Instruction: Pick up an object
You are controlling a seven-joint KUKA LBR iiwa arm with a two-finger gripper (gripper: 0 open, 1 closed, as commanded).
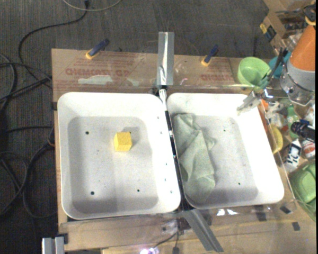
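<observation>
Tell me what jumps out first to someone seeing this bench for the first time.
The small yellow block stands out most, sitting alone near the middle of the left bin. Next comes the crumpled pale green cloth, heaped along the left side of the right bin. At the right edge, the arm's orange band catches the eye, above a clutter of green and other items beside the bench.

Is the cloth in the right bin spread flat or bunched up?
Bunched up. The cloth lies crumpled with folds and ridges along the left side of the right bin, leaving much of the floor bare.
</observation>
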